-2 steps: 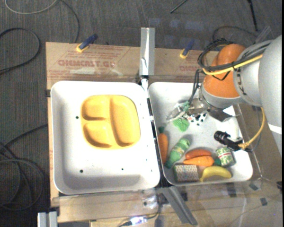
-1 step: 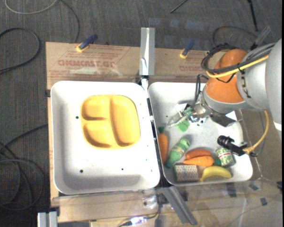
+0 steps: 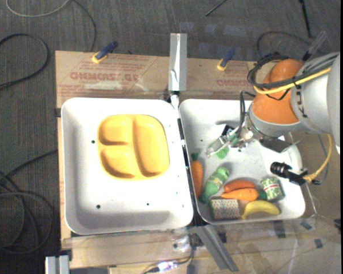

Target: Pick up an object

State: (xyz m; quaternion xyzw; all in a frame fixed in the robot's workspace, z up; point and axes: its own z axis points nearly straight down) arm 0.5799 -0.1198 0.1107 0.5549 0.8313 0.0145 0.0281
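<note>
The jaws [image 3: 226, 143] hang low in the right bin [image 3: 300, 207]; whether they are wide or narrow, I cannot tell. Nothing looks lifted yet: bottle [image 3: 215, 181], carrots [image 3: 240, 189], banana [image 3: 260, 209] lie below.

Dark grey carpet [image 3: 131, 10] covers the floor around the table, with thin black cables [image 3: 23, 44] looping across it at the upper left and lower left. A brown cardboard sheet [image 3: 114, 76] with faded red lettering lies on the table top, pinned at its far edge by two blue-and-yellow clamps [image 3: 104, 51]. A grey metal post [image 3: 178, 61] stands upright at the middle
</note>
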